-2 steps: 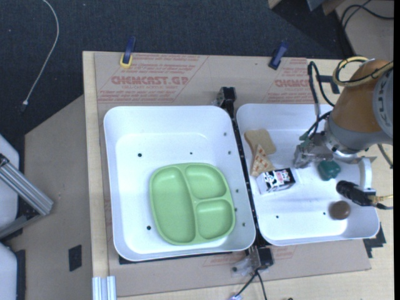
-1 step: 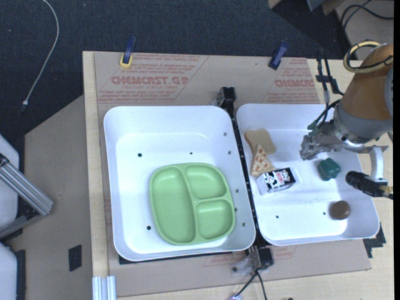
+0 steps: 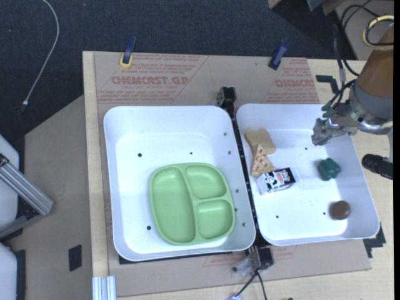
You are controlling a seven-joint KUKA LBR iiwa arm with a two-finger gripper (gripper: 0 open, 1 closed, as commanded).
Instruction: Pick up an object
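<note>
On my feed: worktop (image 3: 94,167) of brown board printed in red, on dark carpet (image 3: 187,11), two clamps at its far edge. Left bin (image 3: 119,124): green divided tray (image 3: 190,203). Right bin (image 3: 294,230): tan wedge (image 3: 260,141), patterned wedge (image 3: 261,163), cow-print carton (image 3: 277,179), green lump (image 3: 329,168), brown ball (image 3: 340,210). Pincer (image 3: 325,130) above far right; its state I cannot tell.

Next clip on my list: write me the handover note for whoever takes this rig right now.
Gripper: over the right bin's far right area, nothing seen in it.
Right bin: green lump just below the gripper; brown round piece nearer the front; tan wedge, patterned wedge and black-and-white carton by the left wall.
Left bin: green divided tray.
Done: nothing lifted.
Left: the whole pick; the green lump looks closest.
</note>
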